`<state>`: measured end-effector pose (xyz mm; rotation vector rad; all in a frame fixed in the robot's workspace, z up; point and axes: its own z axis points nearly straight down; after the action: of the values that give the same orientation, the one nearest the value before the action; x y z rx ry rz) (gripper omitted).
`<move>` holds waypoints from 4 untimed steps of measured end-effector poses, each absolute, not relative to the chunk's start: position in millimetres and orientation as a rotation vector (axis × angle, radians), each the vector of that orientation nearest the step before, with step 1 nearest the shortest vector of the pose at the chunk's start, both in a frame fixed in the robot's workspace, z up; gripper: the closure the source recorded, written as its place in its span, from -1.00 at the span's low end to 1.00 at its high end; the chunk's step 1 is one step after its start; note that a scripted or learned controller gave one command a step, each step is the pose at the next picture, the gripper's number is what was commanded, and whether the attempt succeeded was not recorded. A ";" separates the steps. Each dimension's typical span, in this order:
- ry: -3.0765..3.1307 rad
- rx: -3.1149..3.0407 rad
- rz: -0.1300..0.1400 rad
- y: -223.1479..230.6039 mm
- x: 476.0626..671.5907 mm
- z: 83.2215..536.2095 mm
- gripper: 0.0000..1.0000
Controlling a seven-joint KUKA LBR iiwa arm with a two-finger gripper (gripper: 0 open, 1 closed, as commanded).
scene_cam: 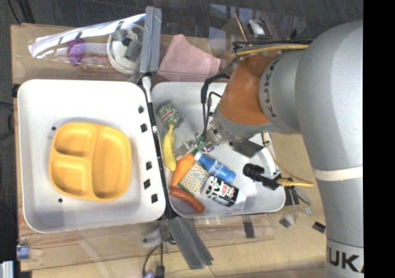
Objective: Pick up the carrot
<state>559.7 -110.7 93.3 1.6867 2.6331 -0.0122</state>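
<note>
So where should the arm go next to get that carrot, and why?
Probably a short shift toward the left bin and down: the carrot lies beside the banana in the right bin, just past where the wrist hangs over the clutter.

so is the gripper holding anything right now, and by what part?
Cannot be told. The arm hangs over the right bin and hides the gripper's tips. The carrot lies in that bin beside the banana.

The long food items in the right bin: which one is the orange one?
The carrot, lying between the yellow banana and the red sausage, is the only orange one.
</note>
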 end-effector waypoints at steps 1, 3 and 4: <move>2.655 1.685 -0.011 -105.8 558.7 96.6 1.00; 2.739 1.554 -0.004 -101.7 503.4 87.6 -1.00; 2.746 1.550 -0.006 -101.6 504.4 93.5 1.00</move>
<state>504.4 -101.6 93.5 1.5501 2.7464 -0.0065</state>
